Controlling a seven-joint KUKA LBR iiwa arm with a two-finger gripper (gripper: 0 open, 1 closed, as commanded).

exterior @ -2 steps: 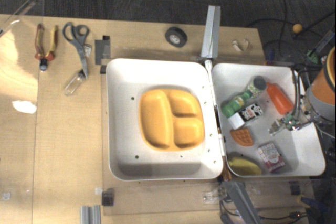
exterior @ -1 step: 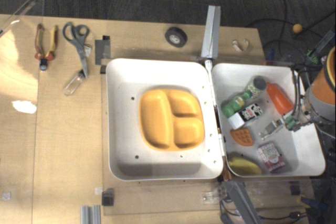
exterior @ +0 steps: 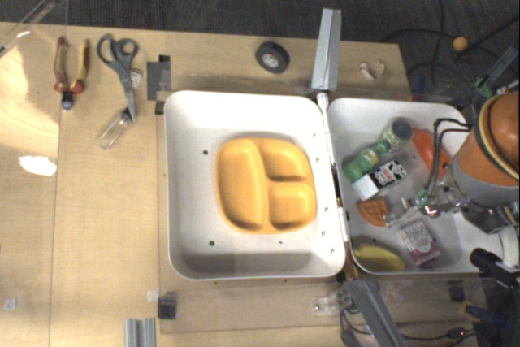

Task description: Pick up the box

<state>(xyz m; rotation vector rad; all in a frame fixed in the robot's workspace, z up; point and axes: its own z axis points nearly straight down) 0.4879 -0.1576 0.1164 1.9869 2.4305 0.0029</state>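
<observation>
Box (exterior: 392,172) sits in the right bin (exterior: 357,114), not yet picked up.

From where I stand I cannot tell if the gripper (exterior: 431,205) is open or closed. It hangs low, just beside the box, with a green bottle (exterior: 363,161) and a pink packet (exterior: 418,240) crowding close. It should come straight down over the box alone.

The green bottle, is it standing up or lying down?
Lying down. The green plastic bottle rests on its side in the right white bin, slanting across the floor beside a small black-and-white box.
</observation>
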